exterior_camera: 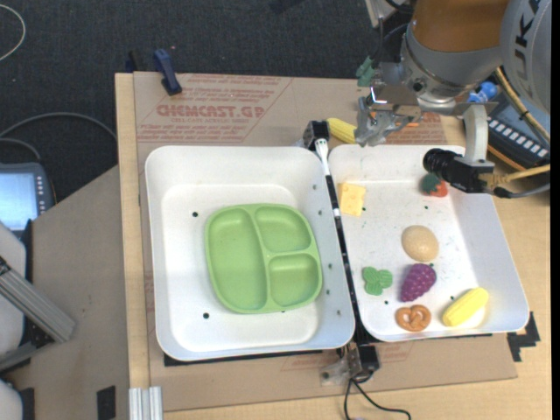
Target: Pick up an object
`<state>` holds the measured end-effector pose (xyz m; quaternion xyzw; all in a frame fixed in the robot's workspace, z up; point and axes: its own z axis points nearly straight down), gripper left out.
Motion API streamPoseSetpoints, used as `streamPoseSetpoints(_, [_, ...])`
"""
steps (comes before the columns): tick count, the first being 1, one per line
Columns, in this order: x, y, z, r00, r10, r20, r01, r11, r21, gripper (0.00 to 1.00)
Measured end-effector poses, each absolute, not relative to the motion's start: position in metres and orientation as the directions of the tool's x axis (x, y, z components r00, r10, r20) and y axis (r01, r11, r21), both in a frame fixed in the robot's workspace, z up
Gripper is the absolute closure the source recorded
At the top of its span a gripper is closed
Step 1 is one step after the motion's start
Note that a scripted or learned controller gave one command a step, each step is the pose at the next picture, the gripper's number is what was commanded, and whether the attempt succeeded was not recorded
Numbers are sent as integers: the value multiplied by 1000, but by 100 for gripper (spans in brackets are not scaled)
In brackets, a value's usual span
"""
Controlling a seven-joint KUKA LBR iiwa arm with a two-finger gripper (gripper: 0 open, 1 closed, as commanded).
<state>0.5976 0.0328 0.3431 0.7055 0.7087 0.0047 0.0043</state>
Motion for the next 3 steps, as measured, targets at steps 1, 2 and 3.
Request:
streamPoseSetpoints(1, [625, 145, 277, -11, 1000, 3, 1000, 11, -4, 100])
streamPoseSetpoints(2, [622, 97, 152, 4, 1000, -3, 1000, -5, -12, 100])
streamPoseSetpoints(3, [624, 100, 160, 1, 1000, 0, 1000, -1, 0, 0])
